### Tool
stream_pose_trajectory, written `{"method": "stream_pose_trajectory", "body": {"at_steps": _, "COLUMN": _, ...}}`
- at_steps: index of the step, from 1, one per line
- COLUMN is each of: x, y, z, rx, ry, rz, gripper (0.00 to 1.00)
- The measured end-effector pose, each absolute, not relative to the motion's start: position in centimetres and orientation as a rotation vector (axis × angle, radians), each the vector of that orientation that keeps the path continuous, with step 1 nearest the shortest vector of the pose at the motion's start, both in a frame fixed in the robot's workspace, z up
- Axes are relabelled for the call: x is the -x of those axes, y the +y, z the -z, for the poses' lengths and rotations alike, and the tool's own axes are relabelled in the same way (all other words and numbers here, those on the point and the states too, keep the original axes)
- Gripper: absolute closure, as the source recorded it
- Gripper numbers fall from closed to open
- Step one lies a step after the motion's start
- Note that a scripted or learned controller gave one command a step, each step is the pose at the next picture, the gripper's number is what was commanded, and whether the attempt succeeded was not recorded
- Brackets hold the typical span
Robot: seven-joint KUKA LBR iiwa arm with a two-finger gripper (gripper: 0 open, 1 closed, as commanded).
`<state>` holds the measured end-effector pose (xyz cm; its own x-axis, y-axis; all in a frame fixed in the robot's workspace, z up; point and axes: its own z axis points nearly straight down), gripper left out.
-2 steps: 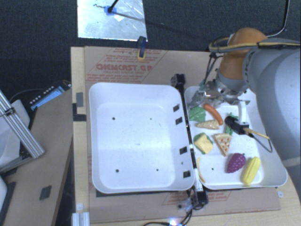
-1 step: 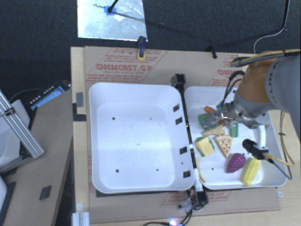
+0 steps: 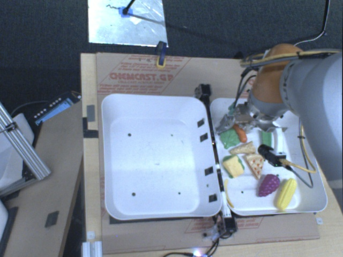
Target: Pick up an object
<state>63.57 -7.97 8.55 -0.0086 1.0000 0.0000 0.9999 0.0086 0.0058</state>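
The right white bin (image 3: pixel 312 188) holds several toy foods. A green leafy piece (image 3: pixel 230 138) and an orange carrot (image 3: pixel 242 135) lie at its upper left. Below them are a tan cracker wedge (image 3: pixel 244 148), a yellow cheese block (image 3: pixel 233 166) and a pizza slice (image 3: pixel 255 166). Purple grapes (image 3: pixel 268 184) and a yellow corn cob (image 3: pixel 286 193) lie near the front. My gripper (image 3: pixel 229 121) hangs low over the bin's upper left, just above the green piece and the carrot. Nothing visibly sits in its grasp.
The left white bin (image 3: pixel 155 159) sits beside the right one, with a black clipped divider (image 3: pixel 211 143) between them. A green and white item (image 3: pixel 266 138) lies right of the carrot, and a thin yellow strip (image 3: pixel 228 193) lies by the divider. The grey arm (image 3: pixel 311 95) covers the bin's upper right.
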Motion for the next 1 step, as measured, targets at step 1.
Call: {"method": "stream_pose_trajectory", "body": {"at_steps": 1, "x": -63.5, "y": -8.25, "z": -9.67, "rx": -2.212, "ry": 2.224, "rz": -0.007, "gripper": 1.0}}
